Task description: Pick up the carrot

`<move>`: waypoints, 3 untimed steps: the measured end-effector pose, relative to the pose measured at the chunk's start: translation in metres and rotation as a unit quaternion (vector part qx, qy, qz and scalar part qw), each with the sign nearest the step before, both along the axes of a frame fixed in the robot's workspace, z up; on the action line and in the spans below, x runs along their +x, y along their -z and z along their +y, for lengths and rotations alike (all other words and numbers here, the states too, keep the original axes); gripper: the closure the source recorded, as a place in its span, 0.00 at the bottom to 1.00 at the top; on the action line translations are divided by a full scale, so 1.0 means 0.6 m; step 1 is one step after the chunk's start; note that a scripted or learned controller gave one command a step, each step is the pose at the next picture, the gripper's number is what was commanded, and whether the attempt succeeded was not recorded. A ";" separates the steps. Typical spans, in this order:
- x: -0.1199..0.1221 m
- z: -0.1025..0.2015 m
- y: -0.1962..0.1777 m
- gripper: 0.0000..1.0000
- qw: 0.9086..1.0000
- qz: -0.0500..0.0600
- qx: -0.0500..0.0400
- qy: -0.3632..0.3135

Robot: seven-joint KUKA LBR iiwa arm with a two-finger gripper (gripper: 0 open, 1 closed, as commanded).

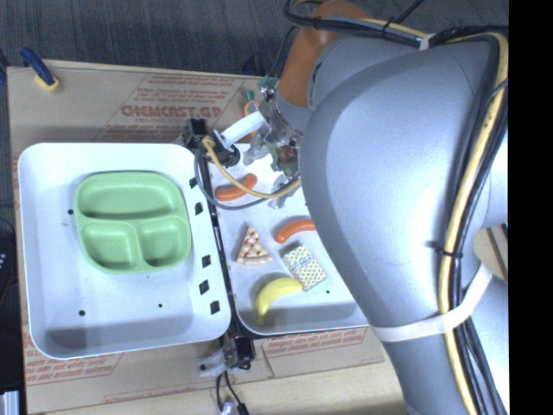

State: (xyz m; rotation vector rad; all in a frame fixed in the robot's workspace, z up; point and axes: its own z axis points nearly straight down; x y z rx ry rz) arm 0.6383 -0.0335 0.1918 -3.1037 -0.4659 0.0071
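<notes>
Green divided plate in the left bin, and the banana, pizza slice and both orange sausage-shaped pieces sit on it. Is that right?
Not quite. The camera view shows the green plate in the left bin, but nothing sits on it. The banana, pizza slice and both orange pieces lie in the right bin, on its floor.
</notes>
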 end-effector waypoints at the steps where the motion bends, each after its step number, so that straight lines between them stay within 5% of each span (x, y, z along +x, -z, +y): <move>1: -0.006 -0.006 0.001 0.00 1.000 0.001 0.001 -0.015; 2: 0.019 -0.008 0.000 0.00 0.999 -0.001 -0.001 0.046; 3: 0.009 -0.019 -0.107 0.00 0.999 -0.001 -0.001 0.047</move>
